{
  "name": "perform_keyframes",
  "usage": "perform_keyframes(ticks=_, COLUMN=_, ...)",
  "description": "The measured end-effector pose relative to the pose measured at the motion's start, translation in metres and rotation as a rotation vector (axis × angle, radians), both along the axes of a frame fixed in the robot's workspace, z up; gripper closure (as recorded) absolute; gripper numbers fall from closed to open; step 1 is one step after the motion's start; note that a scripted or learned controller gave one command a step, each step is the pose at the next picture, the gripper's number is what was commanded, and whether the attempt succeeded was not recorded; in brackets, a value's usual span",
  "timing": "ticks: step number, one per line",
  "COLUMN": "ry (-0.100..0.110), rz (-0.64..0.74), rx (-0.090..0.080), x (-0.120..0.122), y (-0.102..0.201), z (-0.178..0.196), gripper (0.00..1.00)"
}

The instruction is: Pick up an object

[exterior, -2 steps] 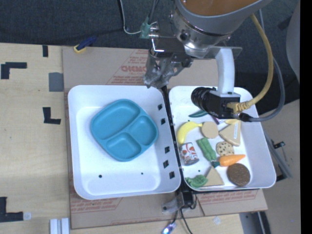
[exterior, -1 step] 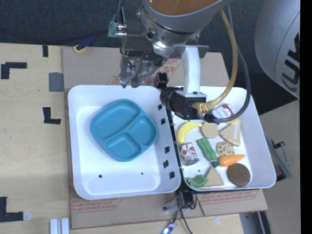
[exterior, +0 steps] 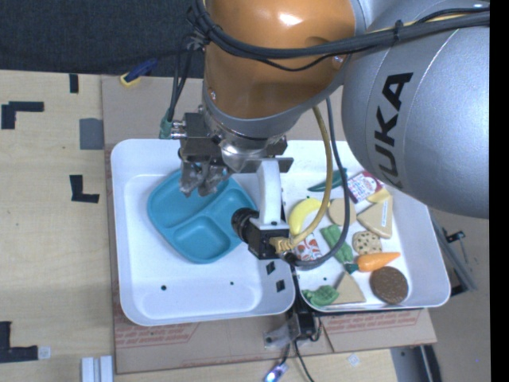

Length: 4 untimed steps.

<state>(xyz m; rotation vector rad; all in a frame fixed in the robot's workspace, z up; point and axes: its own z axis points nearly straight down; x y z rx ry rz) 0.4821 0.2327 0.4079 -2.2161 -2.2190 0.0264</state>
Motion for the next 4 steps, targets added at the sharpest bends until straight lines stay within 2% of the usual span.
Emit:
perform_keyframes(ticks=1, ry=-0.027, rz=0.002, rx=0.014, x=0.002, y=0.001, z=0.135, gripper=1.00)
perform_keyframes(ticks=2, ry=0.004, rz=-0.005, rx=-0.001, x=-0.001, y=-0.061, z=-0.072, gripper=1.00)
perform_keyframes(ticks=3, ry=0.001, rz=-0.011, rx=0.000, x=0.040, y=-0.136, z=-0.221, gripper=1.00)
perform_keyframes(ticks=4, ry=-0.034, rz=0.003, rx=0.013, x=0.071, y=-0.101, z=-0.054, gripper=1.00)
